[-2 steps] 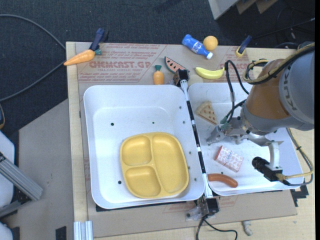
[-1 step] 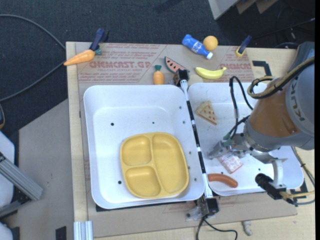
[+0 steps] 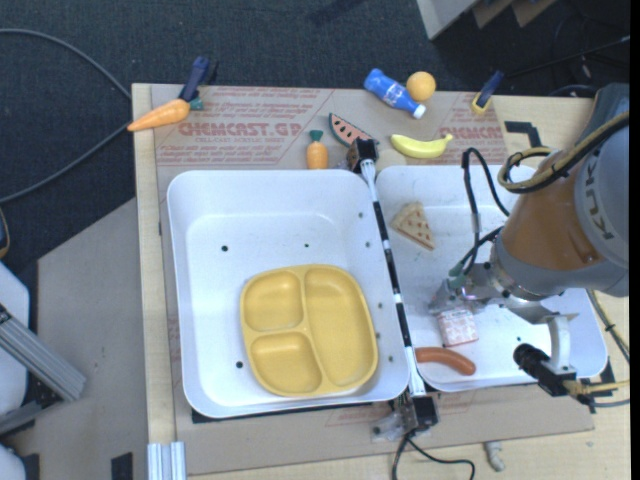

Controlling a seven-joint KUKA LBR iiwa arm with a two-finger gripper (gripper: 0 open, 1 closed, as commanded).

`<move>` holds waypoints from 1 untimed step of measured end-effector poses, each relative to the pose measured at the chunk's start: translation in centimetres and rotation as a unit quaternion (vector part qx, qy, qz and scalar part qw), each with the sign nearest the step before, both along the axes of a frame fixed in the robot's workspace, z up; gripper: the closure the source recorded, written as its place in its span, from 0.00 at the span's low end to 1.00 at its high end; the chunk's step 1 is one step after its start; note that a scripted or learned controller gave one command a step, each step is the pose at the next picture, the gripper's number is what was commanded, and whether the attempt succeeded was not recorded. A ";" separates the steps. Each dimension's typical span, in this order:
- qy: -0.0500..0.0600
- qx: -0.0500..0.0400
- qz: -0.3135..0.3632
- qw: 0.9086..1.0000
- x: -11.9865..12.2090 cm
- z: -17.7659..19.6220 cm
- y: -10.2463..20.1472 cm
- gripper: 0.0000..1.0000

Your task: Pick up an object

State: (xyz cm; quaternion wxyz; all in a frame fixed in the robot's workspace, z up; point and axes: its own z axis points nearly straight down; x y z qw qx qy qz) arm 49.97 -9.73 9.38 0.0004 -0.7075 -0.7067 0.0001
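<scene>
Right, likely target is the small carton (image 3: 457, 325), white with red print, in the right bin (image 3: 590, 353), lower centre-right of frame. The gripper (image 3: 455, 296) sits right over it, touching or just above; can't tell whether the jaws are open or closed, the wrist hides them. A sausage (image 3: 446, 361) lies just below the carton, near the bin's bottom edge. A cracker wedge (image 3: 413, 226) is further up in the same bin, apart from both.

Left bin (image 3: 200, 208) holds a yellow tray (image 3: 308, 330) with three compartments. On the bench (image 3: 250, 123) along the top of frame: carrot (image 3: 160, 117), small orange bottle (image 3: 317, 154), melon slice (image 3: 346, 129), banana (image 3: 420, 146), blue bottle (image 3: 391, 92), orange ball (image 3: 421, 85).

Step looks like descent or grasp on the carton, lift not yet done. Next move calls for closing squarely on the carton, then straight up; the sausage is close, so a drift downward in frame could nudge it.
</scene>
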 end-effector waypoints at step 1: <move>0.000 0.000 0.001 1.000 0.5 9.1 7.5 1.00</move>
